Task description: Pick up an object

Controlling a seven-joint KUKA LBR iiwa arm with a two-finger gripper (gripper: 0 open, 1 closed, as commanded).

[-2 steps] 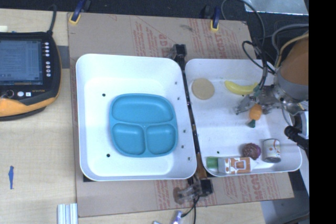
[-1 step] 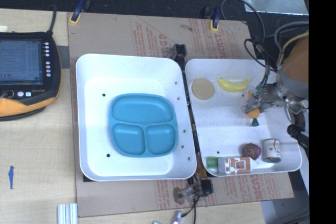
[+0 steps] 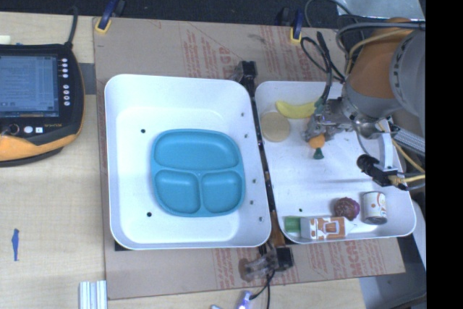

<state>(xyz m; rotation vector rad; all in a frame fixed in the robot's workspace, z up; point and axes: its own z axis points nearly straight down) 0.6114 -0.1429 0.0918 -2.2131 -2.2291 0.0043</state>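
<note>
A grey KUKA arm with an orange band reaches in from the right over the right-hand white bin (image 3: 405, 224), its gripper (image 3: 318, 132) low at the bin's far end, just beside a yellow banana (image 3: 293, 109) and a round tan disc (image 3: 275, 127). A small orange object (image 3: 317, 145) with a dark green tip sits directly under the metal claw, touching or nearly touching it; whether the claw actually pinches it, and how wide the claw stands, cannot be told from this high slanted view.

Other candidates lie well apart at the bin's near end: a dark red, berry-like piece (image 3: 346, 208), a small white can (image 3: 374, 207), and a flat green-and-orange packet (image 3: 316, 228) along the near wall. The left-hand bin (image 3: 126, 155) carries a blue divided plate (image 3: 197, 171). A teach pendant (image 3: 36, 101) rests on the bench at far left.

By this evidence the pick appears to be at the grasp stage: the claw is down among the objects, but nothing is seen lifted clear, so a confirmed hold and the lift remain.
</note>
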